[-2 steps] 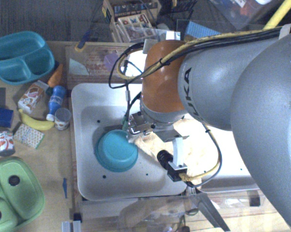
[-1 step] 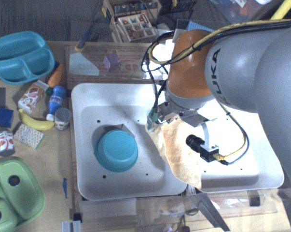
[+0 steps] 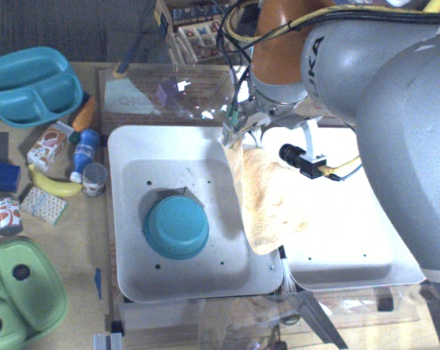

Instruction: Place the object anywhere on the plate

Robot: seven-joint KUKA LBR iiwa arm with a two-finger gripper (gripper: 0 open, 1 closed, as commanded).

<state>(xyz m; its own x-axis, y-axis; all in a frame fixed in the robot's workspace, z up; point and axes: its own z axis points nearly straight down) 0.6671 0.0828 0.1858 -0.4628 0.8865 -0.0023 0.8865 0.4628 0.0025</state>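
I've got the tan cloth point(image 3: 267, 195) hanging at frame centre, long axis running top to bottom, its lower end draped over the rim between the two bins. Its top corner is pinched between the gripper point(image 3: 238, 131) fingers, closed on it. The blue plate point(image 3: 176, 227) sits upside-looking in the left bin point(image 3: 128, 152), just left of the cloth. The right bin point(image 3: 365, 261) glares white. Clutter lies on the wooden bench point(image 3: 81, 268) at left: banana point(image 3: 53, 182), teal tray point(image 3: 33, 86).
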